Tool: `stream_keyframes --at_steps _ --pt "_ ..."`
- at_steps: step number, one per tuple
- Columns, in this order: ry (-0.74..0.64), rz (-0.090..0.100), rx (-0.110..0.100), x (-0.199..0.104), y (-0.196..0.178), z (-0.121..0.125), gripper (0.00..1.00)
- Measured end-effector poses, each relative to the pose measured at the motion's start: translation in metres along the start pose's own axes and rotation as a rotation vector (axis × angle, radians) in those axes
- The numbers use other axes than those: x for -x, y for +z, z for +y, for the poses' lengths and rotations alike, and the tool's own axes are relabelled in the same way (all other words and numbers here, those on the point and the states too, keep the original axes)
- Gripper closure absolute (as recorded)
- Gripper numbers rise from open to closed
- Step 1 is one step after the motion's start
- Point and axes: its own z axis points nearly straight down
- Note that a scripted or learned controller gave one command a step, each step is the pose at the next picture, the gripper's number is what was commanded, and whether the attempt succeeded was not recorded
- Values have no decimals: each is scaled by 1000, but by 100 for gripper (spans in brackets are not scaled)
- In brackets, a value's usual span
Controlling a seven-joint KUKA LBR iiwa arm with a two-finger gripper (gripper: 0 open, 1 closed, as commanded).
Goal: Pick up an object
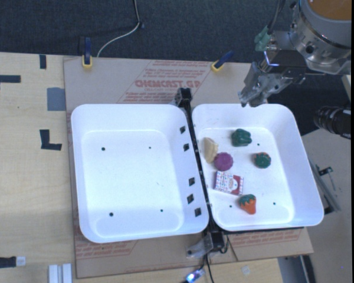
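Fingertips of the gripper (pixel 252 99) are seen hanging above the far rim of the right bin (pixel 295 158), near its back edge; whether they are apart or together cannot be told from this slant, and nothing can be made out between them. The grey arm (pixel 318 22) is seen coming in from the upper right, its orange band at the top corner, the wrist tilted down and leftward toward the bins.

Six small objects are held in the right bin, well apart from the gripper: a dark green piece (pixel 241 137) nearest the tips, a second green piece (pixel 262 160) to its right, a pale yellowish piece (pixel 209 149) by the inner wall, a purple round piece (pixel 223 161) just beside it, a small red-and-white packet (pixel 228 183) whose print is too small to be read, and a red-orange piece with a green top (pixel 248 203) nearest the front.

The left bin (pixel 82 175) is set touching the right one along a black hinge strip. Red lettering reading "CHEMCAST GP" is printed on the brown board (pixel 159 84) beneath both bins.
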Motion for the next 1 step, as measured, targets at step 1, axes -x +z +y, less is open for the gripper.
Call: stream_keyframes --at_steps 1 --pt "-6 1 -2 -34 12 0 100"
